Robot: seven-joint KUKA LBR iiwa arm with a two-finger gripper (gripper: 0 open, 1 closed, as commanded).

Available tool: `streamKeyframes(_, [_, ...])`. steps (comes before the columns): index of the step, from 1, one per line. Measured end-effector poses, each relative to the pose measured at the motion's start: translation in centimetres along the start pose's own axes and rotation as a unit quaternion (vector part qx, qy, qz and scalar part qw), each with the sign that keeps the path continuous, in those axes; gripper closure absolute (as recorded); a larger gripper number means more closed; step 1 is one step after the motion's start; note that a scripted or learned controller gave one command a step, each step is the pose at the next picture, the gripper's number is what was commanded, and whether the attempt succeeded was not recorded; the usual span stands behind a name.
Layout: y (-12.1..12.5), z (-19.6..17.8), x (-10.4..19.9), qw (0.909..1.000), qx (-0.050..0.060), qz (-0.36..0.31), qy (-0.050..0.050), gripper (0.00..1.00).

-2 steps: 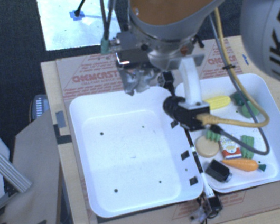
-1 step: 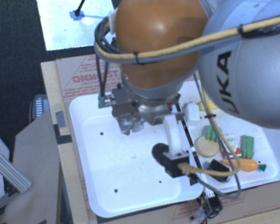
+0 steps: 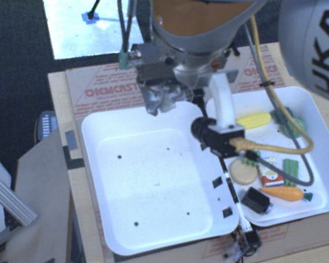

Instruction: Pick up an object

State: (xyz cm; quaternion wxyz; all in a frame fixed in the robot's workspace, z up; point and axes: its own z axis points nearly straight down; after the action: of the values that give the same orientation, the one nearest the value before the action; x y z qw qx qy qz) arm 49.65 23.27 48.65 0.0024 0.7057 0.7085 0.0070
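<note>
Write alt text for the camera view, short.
A grey KUKA arm with an orange band hangs over two white bins, its gripper above the back edge of the left bin. The right bin holds toy corn, a toy carrot, a tan disc and a small black object.

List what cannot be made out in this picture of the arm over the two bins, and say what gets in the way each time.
- Gripper: blurred and dark, so open or shut is unclear.
- Yellow corn: its left end is behind the white bracket.
- Green item: crossed by the yellow cable; its shape is unclear.
- Red and white packet: print too small to read.
- Arm: cut off by the top and right edges.
</note>
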Motion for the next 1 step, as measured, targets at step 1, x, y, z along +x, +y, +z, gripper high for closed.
streamKeyframes(1, [-1.29,11.01,0.12,0.9999,0.011,0.001,-0.005,1.00])
